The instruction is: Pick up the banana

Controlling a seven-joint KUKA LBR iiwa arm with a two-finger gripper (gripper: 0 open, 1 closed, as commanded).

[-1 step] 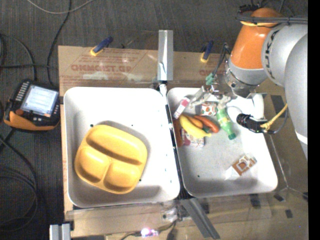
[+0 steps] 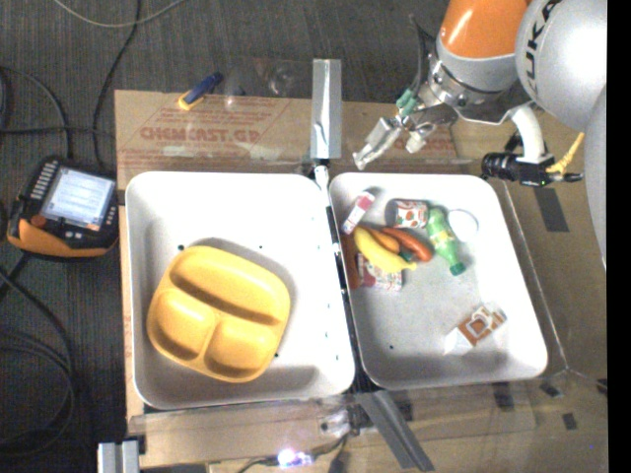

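Note:
The yellow banana (image 2: pixel 380 249) lies in the right bin (image 2: pixel 513 294), near its back left, in a small pile. A red-orange carrot-like piece (image 2: pixel 412 243) rests against it, and a green bottle (image 2: pixel 445 238) lies just to the right. My gripper (image 2: pixel 392 142) hangs above the bin's back rim, behind and above the banana, well apart from it. Its two pale fingers (image 2: pixel 373 148) stand spread with nothing between them.
A yellow divided plate (image 2: pixel 220 310) lies in the left bin (image 2: pixel 158 205). The right bin also holds a red-and-white can (image 2: pixel 406 213), a small tube (image 2: pixel 358 211), a flat packet (image 2: pixel 379 277) and a small box (image 2: pixel 480 324) near the front right. A pendant (image 2: pixel 64 208) sits far left.

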